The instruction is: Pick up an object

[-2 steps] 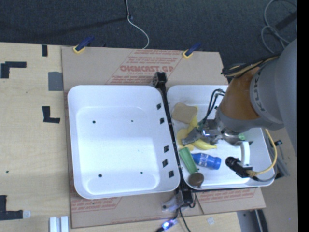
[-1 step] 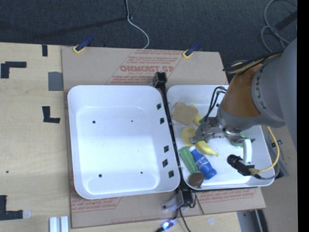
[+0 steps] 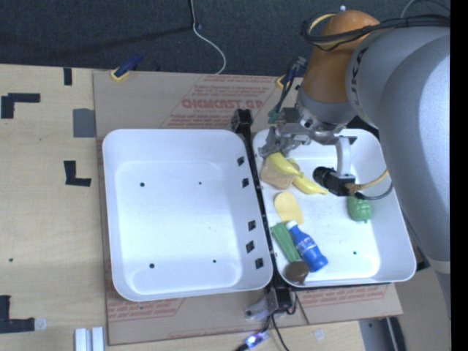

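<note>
The left bin [image 3: 175, 218] sat on the worktop [image 3: 44, 218] left of the divider [image 3: 252, 189]. Right of the divider, the right bin [image 3: 380, 262] held the clutter: a tan block [image 3: 276, 172], a yellow lump [image 3: 289, 206], a green stick [image 3: 284, 241], a blue bottle [image 3: 308, 248], a banana [image 3: 307, 185] and a green toy [image 3: 359, 209]. The end effector [image 3: 281, 143] hung just right of the divider, directly above the block; how wide it stood could not be told. The block probably lay nearest, just below and touching the banana.
</note>
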### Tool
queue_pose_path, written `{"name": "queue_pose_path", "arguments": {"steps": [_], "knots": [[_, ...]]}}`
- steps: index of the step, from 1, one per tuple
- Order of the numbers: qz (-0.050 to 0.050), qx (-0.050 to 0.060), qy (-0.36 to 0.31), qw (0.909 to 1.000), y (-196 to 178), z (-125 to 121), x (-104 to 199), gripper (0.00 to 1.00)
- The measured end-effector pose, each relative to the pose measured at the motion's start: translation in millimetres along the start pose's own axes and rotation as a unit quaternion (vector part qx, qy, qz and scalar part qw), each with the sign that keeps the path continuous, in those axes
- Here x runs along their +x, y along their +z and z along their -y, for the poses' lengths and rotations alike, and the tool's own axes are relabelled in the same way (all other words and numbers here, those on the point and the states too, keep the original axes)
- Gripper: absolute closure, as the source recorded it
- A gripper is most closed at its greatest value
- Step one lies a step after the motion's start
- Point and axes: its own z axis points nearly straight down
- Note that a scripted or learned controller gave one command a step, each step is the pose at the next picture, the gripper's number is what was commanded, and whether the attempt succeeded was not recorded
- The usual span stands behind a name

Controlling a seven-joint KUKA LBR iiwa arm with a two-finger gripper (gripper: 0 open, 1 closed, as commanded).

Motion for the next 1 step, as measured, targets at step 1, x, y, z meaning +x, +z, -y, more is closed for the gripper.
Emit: {"name": "queue_pose_path", "arguments": {"steps": [1], "knots": [[0.000,0.006,0.004,1.0000,7.5,-36.0,26.1,1.00]]}}
